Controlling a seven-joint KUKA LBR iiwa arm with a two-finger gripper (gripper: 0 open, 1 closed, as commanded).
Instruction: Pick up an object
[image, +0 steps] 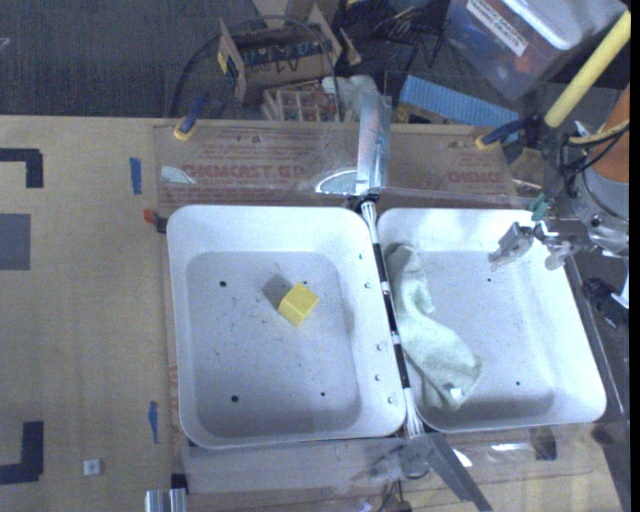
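A small yellow block (298, 303) lies in the middle of the left bin (200, 235). A pale green cloth (430, 335) lies crumpled along the left side of the right bin (560, 390). My gripper (530, 248) hangs over the right bin's upper right corner, well clear of the cloth and far from the block. Its two fingers stand apart with nothing between them.
A cardboard wall (270, 165) runs behind both bins. Clutter of boxes and a yellow pole (595, 65) sits further back. The wooden bench (70, 300) stretches out to the left with black and blue tape marks.
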